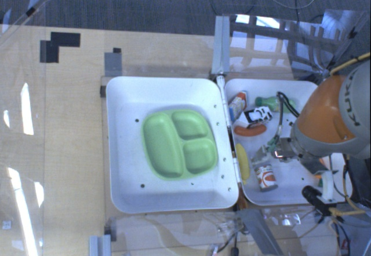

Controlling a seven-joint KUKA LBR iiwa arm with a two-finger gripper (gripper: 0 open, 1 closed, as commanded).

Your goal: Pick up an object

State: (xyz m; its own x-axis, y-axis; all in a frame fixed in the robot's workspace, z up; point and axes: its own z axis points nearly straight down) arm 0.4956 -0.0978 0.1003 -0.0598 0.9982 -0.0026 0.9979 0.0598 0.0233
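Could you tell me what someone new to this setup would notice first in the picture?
The green plate with three compartments stands out most, sitting in the middle of the left bin. Next comes the arm's orange band, over the right bin. Under it is a clutter of small things: a red sausage, a yellow banana by the bin's left wall and a can nearer the front.

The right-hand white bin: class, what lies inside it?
Inside the right-hand white bin: a red-and-white can, a yellow banana, a red sausage, a green bottle and a small black-and-white toy. The grey arm covers the bin's right part.
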